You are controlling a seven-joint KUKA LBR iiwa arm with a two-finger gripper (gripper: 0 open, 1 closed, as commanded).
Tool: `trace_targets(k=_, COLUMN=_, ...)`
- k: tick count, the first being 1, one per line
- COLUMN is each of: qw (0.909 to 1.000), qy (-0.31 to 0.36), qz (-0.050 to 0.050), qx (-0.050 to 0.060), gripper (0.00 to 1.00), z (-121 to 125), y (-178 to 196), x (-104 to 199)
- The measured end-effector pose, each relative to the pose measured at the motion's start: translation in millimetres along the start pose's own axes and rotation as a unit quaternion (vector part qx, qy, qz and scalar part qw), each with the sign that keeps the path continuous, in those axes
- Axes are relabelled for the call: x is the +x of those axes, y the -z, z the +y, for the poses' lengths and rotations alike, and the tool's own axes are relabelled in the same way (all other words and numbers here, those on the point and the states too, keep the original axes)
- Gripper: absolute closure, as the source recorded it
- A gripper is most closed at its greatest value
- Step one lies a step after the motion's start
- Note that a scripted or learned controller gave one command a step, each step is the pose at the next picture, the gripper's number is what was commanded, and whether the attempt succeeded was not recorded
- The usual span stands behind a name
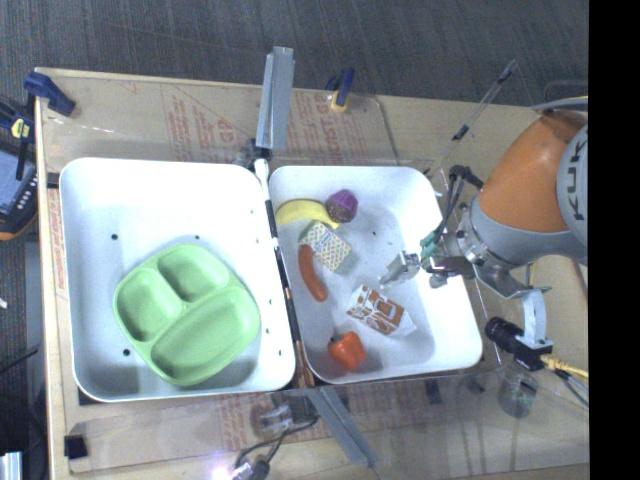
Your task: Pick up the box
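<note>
The hand [403, 266] is hovering with fingers apart in the right bin [455, 343], just above the box [379, 312], which is lying ungrasped on the bin floor, so the whole pick is remaining.

A green divided plate [187, 313] lay in the left bin [80, 198]. The right bin [455, 343] held a banana [300, 211], purple fruit [342, 205], sausage [312, 272] and red pepper [346, 350].

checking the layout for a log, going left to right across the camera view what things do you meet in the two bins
green three-compartment plastic plate → red sausage → small green-patterned box → red-and-white patterned carton → gripper
</note>
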State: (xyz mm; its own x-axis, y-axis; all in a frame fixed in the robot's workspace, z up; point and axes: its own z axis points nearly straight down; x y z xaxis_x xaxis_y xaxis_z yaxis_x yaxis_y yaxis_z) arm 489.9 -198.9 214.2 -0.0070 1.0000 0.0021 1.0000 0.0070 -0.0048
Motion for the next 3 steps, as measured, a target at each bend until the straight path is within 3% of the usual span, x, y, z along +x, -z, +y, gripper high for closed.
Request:
trace_targets(k=1, qw=0.9989, qy=0.046, qz=-0.001, qx=0.001, gripper=0.00, z=42.6, y=-71.5, x=21.9)
trace_targets(k=2, qw=0.9984, qy=0.056, qz=-0.002, qx=0.000, gripper=0.00, z=105.7, y=-118.6, x=36.0)
trace_targets(k=3, qw=0.9940, qy=0.109, qz=-0.001, qx=-0.003, gripper=0.00, z=137.0, y=-120.9, x=61.5)
